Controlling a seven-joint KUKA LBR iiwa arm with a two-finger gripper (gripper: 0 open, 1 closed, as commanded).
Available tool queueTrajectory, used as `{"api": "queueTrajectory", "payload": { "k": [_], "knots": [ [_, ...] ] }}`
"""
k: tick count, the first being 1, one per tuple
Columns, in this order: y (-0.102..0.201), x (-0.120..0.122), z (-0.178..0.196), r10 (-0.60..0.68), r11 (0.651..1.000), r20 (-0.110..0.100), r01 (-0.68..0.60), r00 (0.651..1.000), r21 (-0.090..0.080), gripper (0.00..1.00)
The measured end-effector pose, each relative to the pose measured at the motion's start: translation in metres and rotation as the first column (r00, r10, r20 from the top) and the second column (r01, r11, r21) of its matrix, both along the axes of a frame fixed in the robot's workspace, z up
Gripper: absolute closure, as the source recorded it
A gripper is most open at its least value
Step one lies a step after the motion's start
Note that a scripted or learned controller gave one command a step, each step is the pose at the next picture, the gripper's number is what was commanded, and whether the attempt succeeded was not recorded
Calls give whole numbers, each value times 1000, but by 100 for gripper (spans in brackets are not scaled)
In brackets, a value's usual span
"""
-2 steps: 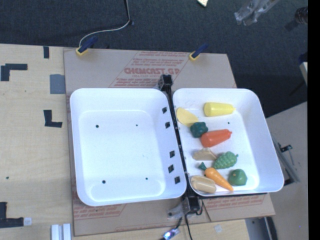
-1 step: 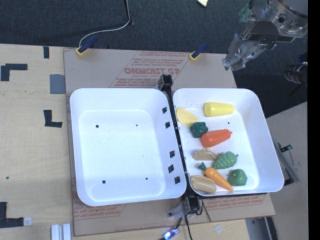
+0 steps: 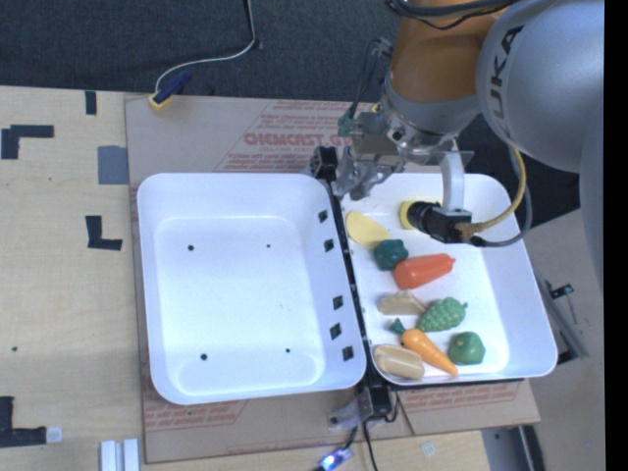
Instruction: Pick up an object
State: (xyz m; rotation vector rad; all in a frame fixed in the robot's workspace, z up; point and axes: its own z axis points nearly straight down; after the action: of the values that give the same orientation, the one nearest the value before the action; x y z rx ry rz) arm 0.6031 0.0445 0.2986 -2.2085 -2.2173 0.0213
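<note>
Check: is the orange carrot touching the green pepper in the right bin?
Apart. The camera view shows a strip of white bin floor between the orange carrot and the green pepper in the right bin.

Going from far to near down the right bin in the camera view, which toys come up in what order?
Yellow piece → dark green piece → red pepper → bumpy green fruit → green pepper → bread roll.

I'm seeing the arm (image 3: pixel 510 47) running off the top and right edges, its wrist covering the right bin's (image 3: pixel 525 292) far rim, and the gripper's (image 3: pixel 355 177) fingers blurring together.
</note>
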Motion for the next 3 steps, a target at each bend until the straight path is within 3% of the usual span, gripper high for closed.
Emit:
{"api": "queueTrajectory", "payload": {
  "k": [1, 2, 3],
  "knots": [
    [72, 18, 114, 6, 1000, 29, -6, 1000, 5, 100],
    [108, 44, 244, 1, 1000, 33, -1, 999, 5, 100],
    [149, -34, 237, 4, 1000, 16, -4, 1000, 3, 100]
  ]
}}
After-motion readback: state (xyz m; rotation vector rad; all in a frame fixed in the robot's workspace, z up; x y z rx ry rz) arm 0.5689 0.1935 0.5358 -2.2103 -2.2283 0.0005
